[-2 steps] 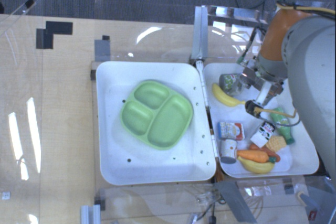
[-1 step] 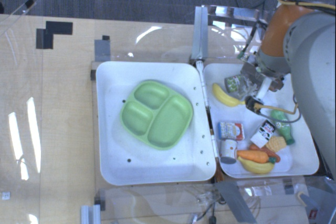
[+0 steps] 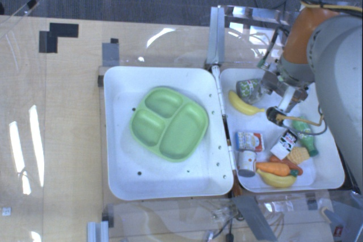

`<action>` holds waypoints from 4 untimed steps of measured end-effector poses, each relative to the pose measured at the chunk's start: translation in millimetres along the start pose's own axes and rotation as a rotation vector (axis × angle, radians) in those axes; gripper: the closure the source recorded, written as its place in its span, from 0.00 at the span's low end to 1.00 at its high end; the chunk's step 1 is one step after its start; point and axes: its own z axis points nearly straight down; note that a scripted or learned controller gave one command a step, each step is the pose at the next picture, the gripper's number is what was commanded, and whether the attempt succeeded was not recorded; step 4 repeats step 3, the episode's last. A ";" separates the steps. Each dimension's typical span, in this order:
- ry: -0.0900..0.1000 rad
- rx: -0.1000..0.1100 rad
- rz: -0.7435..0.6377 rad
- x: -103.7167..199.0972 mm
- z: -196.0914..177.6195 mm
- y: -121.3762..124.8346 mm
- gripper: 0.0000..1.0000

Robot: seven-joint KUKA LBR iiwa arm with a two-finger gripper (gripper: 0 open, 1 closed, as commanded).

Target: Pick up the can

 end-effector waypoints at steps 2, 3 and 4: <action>-0.012 -0.025 0.237 10.4 11.2 -13.1 0.00; 0.006 -0.014 0.447 13.5 9.2 -17.4 0.00; 0.006 -0.014 0.447 13.5 9.2 -17.4 0.00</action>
